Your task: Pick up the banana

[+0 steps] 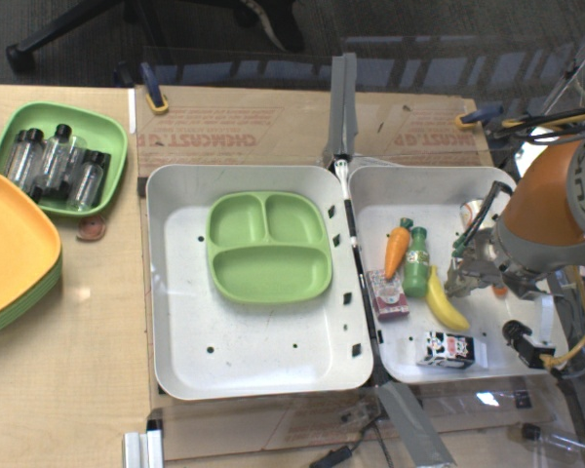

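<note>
Right white bin (pixel 526 364): the curved yellow banana (pixel 445 300) is judged light, soft, and best gripped mid-length. End effector (pixel 465 273) opening cannot be determined.

Green divided plate (pixel 269 247) in left bin (pixel 175 359); carrot (pixel 397 249) beside green bottle (pixel 416 259).

Yellow banana (pixel 445 301) flat in right bin (pixel 487 369)

Robotics lab or test workspace. Indicated by two white bins (pixel 258 378) mounted side by side on a cardboard-covered bench (pixel 273 125), clamps (pixel 154 94) gripping the cardboard behind the bins, office chair base (pixel 156 8) on carpet beyond, and a green tray of sample vials (pixel 58 159) left of the bins.
</note>
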`<action>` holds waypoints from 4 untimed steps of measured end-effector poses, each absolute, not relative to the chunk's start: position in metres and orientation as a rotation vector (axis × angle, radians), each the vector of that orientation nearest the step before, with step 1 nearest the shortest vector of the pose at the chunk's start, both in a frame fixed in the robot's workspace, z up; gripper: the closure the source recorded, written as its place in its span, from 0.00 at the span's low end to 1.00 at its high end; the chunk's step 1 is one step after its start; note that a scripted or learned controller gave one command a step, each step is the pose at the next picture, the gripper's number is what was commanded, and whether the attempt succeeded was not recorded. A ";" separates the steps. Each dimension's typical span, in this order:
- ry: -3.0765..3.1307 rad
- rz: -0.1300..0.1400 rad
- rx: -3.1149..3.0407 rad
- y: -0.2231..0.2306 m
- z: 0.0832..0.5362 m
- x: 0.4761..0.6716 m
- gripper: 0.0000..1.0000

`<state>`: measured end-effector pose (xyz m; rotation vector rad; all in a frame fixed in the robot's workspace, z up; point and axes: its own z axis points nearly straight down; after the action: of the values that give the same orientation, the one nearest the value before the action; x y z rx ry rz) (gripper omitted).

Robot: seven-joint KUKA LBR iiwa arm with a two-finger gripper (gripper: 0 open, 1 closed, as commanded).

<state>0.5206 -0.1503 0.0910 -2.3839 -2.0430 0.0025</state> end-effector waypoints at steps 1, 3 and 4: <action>-2.073 0.003 -2.359 -0.176 0.091 0.547 1.00; -1.840 0.003 -2.547 -0.207 0.125 0.588 1.00; -1.748 0.005 -2.607 -0.180 0.090 0.529 1.00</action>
<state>0.5293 -0.1799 0.0904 -2.6065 -1.7485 0.0050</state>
